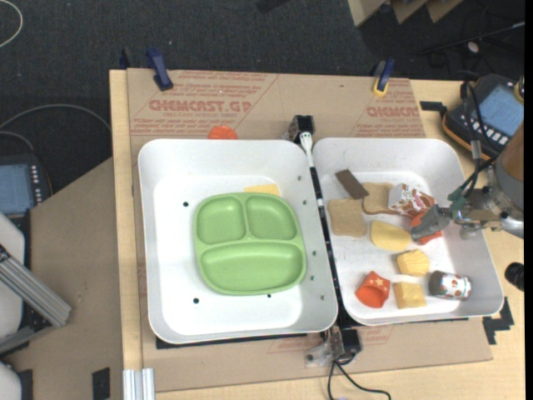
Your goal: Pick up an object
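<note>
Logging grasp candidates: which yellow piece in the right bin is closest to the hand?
The pale yellow oval slice, just left of the hand; the two yellow cubes lie lower.

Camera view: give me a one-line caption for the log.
Gripper low over toy food in the right bin; green divided plate sits in the left bin.

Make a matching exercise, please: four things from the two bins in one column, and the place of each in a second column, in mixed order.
Things:
1. green divided plate
2. red piece
3. brown strip
4. small can

Places:
A. far part of the right bin, near the wall between the bins
B. middle of the left bin
C. near right corner of the right bin
D. near edge of the right bin, beside a yellow block

Pairs: 1-B, 2-D, 3-A, 4-C
</note>
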Controlling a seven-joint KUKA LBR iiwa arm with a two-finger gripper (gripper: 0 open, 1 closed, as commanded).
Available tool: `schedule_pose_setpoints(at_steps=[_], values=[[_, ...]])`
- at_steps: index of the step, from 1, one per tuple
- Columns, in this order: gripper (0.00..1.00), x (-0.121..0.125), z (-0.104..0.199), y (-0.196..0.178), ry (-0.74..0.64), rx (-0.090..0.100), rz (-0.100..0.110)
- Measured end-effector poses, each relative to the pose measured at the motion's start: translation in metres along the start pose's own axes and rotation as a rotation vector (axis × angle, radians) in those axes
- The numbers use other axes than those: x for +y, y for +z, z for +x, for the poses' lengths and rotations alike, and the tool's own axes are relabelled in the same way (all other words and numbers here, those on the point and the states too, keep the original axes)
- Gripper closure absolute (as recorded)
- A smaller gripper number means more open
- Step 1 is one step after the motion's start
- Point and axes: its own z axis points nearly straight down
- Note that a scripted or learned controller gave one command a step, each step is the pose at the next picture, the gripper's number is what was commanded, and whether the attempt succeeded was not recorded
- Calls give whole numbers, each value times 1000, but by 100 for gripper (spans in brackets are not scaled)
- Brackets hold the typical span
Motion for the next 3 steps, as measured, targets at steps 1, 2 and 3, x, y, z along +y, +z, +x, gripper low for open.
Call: schedule_pose_setpoints(at_steps=[1,2,3], values=[[0,33,-73,87,4,-1,5],[0,49,-28,136,-3,4,5],[0,13,-10,134,1,4,6]])
